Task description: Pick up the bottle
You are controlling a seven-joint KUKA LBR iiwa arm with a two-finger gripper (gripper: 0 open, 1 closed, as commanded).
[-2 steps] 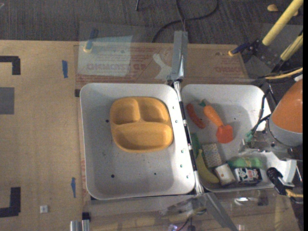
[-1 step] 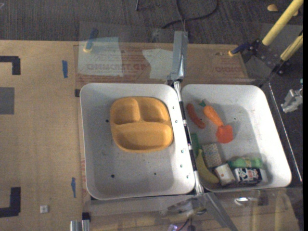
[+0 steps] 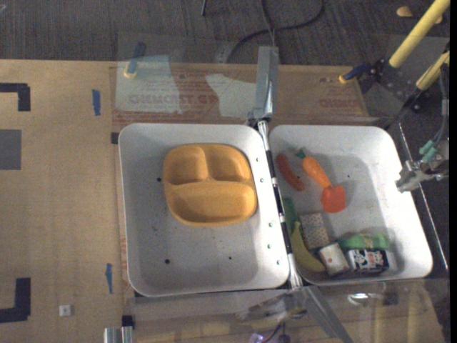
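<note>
Two shallow white bins sit side by side on the brown surface (image 3: 57, 213). The left bin (image 3: 143, 256) holds an orange sectioned plate (image 3: 209, 184), lying flat toward its far side. The right bin (image 3: 371, 156) holds a toy carrot (image 3: 315, 171) beside a red sausage-shaped piece (image 3: 290, 172) and an orange-red scoop (image 3: 333, 198). Along its near edge lie a banana (image 3: 305, 252), a patterned block (image 3: 315, 229), a small white cup (image 3: 333, 258) and a bottle (image 3: 369, 259) on its side with a green item (image 3: 365, 241) just behind it. The gripper (image 3: 416, 175) hangs at the bin's right rim, well apart from the bottle.
</note>
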